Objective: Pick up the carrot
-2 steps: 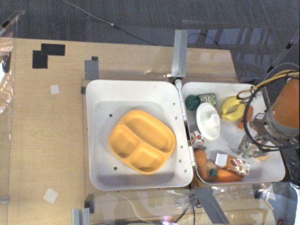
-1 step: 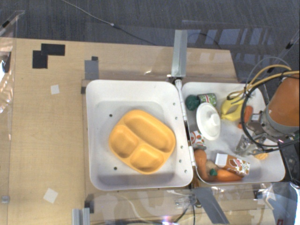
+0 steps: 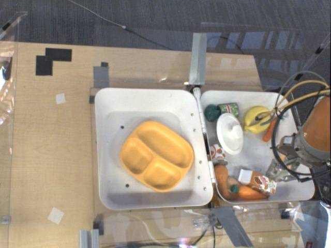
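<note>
The carrot [image 3: 250, 192] is lying along the right bin's [image 3: 305, 192] front wall, green top toward a second orange vegetable [image 3: 221, 175]. Being judged light, rigid and smooth, it is best pinched mid-body. The gripper [image 3: 280, 170] is hovering just beside it; its state cannot be told amid cables.

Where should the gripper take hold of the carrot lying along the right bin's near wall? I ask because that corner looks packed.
Grip the carrot at mid-body, probably from straight above, fingers closing across its width. It lies flat and tapers, green top left. The bin wall runs close along its near side and a small packet crowds its far side, so finger room looks tight.
</note>
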### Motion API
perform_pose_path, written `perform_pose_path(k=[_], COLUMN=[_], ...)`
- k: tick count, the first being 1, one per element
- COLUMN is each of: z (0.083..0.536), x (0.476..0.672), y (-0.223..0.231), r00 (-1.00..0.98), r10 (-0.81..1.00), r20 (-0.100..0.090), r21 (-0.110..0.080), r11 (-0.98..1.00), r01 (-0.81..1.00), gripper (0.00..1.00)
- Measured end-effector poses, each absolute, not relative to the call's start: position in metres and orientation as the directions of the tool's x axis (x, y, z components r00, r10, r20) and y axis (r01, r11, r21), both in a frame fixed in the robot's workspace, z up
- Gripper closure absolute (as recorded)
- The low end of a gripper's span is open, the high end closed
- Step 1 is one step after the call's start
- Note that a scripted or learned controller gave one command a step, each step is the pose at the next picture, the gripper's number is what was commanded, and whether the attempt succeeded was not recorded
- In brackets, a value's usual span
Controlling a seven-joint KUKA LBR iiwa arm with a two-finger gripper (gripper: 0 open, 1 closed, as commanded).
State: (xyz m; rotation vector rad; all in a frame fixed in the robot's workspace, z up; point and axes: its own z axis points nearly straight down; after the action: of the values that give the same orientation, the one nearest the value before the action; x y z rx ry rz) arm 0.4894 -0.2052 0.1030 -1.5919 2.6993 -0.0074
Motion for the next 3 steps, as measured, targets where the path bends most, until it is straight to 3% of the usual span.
perform_pose_path(k=[1,2,3], z=[0.092,0.094,0.092], x=[0.490,0.548,0.524], y=[-0.205,-0.204,-0.123], r00=[-0.515,-0.599,-0.245], r10=[-0.857,-0.801,-0.970], r20=[-0.005,-0.006,-0.002], r21=[-0.008,-0.008,-0.019], r11=[0.515,0.599,0.245], r01=[-0.857,-0.801,-0.969], gripper=[1.00,1.00,1.00])
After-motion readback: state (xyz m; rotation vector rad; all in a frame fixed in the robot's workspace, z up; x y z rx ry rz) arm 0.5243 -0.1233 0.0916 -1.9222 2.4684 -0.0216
